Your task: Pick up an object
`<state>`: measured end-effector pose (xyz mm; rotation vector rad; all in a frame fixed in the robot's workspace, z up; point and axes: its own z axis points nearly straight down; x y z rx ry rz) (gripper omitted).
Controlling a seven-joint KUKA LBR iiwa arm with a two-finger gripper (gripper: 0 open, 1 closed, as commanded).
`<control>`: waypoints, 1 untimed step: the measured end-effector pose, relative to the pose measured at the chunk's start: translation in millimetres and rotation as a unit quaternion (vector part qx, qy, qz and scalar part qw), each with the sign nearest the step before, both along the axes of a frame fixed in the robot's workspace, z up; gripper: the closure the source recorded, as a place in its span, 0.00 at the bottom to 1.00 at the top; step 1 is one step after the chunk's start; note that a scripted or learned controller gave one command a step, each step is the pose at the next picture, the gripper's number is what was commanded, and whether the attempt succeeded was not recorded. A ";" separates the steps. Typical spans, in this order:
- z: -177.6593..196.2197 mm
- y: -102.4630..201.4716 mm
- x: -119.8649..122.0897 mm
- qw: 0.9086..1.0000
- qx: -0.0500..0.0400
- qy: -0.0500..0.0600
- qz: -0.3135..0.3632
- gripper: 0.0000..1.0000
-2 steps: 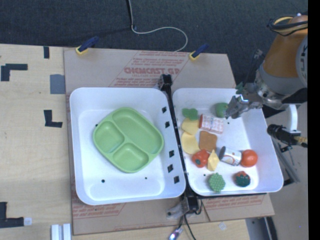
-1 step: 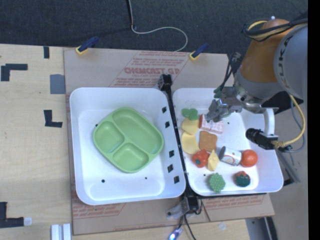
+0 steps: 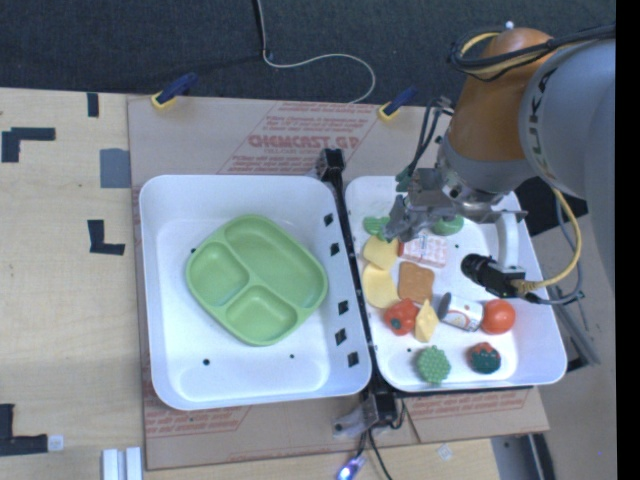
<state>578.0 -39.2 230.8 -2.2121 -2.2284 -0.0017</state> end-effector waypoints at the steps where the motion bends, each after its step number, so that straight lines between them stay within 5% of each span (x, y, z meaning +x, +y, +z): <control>1: -15.0 31.2 -7.2 1.000 -0.001 0.002 -0.002 1.00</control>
